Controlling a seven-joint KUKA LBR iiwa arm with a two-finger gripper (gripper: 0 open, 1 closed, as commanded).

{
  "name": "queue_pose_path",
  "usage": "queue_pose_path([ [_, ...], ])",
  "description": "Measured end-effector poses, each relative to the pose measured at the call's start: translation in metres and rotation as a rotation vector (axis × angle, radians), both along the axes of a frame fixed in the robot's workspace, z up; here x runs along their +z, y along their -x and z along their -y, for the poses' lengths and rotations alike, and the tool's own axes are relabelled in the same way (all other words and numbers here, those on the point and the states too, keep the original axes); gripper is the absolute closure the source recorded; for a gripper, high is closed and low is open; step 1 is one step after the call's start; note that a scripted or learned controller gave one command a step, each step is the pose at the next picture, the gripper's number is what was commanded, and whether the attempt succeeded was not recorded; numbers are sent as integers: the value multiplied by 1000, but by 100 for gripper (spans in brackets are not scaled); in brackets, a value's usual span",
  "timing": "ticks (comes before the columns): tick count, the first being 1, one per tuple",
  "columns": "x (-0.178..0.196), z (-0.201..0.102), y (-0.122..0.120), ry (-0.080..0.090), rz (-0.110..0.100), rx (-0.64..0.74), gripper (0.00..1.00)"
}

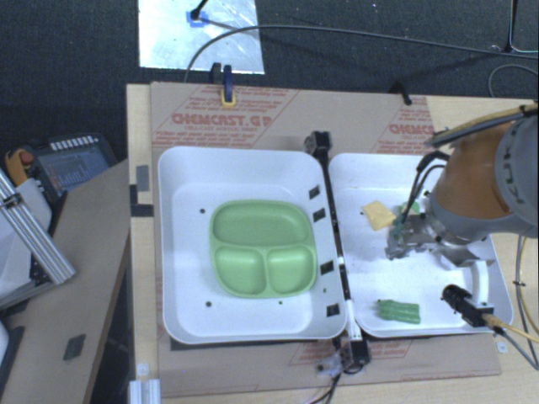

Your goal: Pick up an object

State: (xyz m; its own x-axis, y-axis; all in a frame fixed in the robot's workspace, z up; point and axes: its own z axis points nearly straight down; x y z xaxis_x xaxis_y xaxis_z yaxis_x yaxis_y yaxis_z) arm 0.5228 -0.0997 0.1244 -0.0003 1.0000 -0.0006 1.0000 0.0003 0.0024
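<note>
Spanning the middle of the view, bench (pixel 143 251): tan top under a printed cardboard sheet (pixel 253 112) that carries both bins.
Left bin (pixel 181 225): shallow, white, rounded corners, touching the right bin along a black clipped seam.
Right bin (pixel 370 175): same kind, partly covered on its right side by the arm.
Arm (pixel 488 179): grey with an orange band, reaching in from the right and bending down over the right bin.
Green tray (pixel 261 247): pale green, three compartments, lying flat in the middle of the left bin.
Jaws (pixel 397 249): pointing down over the middle of the right bin, just below the yellow piece; whether they are parted or closed cannot be told, and nothing is seen between them.
Green object (pixel 398 311): small, long, lying flat near the front wall of the right bin, apart from the jaws.
Yellow piece (pixel 379 215): small, flat, in the middle-back of the right bin.
</note>
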Motion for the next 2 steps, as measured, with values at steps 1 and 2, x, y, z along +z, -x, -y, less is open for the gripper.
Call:
queue_pose_path([
  [1,60,9,-5,1,5,2,100],
  [2,93,9,-6,1,3,3,100],
])
